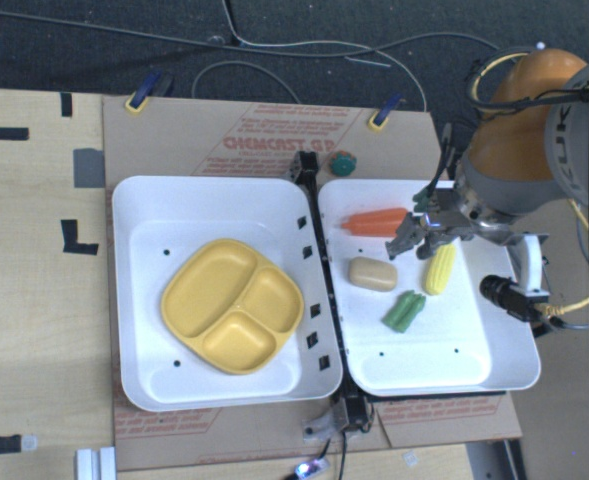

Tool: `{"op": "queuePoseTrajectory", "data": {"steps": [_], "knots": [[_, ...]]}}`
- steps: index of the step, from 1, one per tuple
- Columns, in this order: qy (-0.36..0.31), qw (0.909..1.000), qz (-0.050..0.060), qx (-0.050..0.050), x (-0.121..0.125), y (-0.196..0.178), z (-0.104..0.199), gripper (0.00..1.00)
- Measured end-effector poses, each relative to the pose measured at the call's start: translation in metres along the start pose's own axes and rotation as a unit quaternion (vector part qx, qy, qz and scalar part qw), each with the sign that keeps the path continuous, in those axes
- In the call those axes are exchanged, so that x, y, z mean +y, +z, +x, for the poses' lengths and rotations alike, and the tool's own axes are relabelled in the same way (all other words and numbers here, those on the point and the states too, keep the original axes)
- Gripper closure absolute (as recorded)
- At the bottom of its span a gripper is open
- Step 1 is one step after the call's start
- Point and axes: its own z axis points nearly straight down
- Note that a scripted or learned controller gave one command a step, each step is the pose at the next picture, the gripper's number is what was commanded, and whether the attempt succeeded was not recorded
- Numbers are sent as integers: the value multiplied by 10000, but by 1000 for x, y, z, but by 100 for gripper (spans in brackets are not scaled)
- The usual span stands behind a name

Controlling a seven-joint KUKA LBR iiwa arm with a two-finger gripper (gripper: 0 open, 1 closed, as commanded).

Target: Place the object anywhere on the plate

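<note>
yellow plate (232, 306), orange carrot (374, 222), yellow corn (440, 269), green pepper (404, 311)

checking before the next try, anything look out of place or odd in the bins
Nothing stands out. The yellow plate lies flat in the left bin with nothing on it. The carrot, corn, beige piece and green piece lie loose in the right bin, near the gripper.

Your arm (519, 133) reaches in from right side of camera view, grey body bulking large, orange band curving over top. Wrist angles down and leftward. Gripper (414, 236) hangs low at end of wrist, dark fingers (406, 244) pointing down-left, spread apart, nothing between them. Black cable loops beside upper arm; second dark fitting juts out below wrist on right.
</note>
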Motion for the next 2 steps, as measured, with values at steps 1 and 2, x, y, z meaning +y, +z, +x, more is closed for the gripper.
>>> {"op": "queuePoseTrajectory", "data": {"steps": [1, 2], "knots": [[3, 10000, 11, -2, 16, 12, 57, 100], [-3, 10000, 7, 1, 37, 16, 118, 100]]}}
